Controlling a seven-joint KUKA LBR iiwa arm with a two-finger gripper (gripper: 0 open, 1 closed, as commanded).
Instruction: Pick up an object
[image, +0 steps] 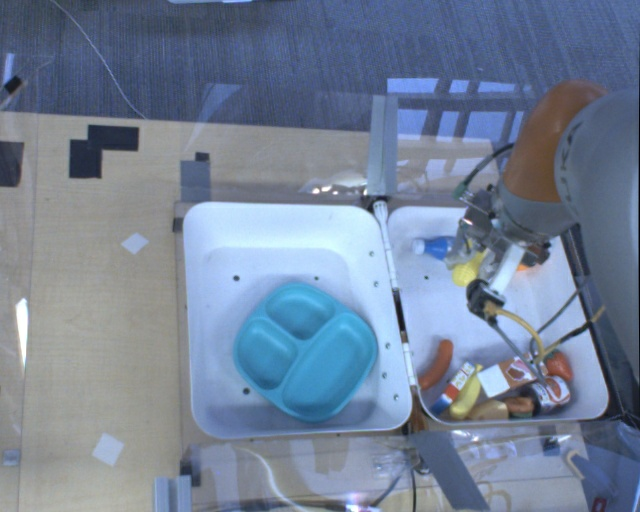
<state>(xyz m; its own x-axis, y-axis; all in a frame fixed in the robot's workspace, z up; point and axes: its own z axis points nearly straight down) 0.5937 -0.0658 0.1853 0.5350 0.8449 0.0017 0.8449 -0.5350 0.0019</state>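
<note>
The arm (565, 150) bends down from the right over the right bin's (440, 310) far end. The gripper (477, 250) sits low, just beside a yellow piece (462, 273) and one bottle (434, 247). The wrist hides the gripper, so I cannot tell whether it is spread or closed. Near end: one sausage (436, 364), one banana (466, 398) and a jumbled heap (530, 385) too tangled to count. The left bin (230, 250) holds one plate (305, 350).

Single fixed camera above bench (90, 330), looking down aslant on both bins (215, 240); arm (600, 150) enters right.
</note>
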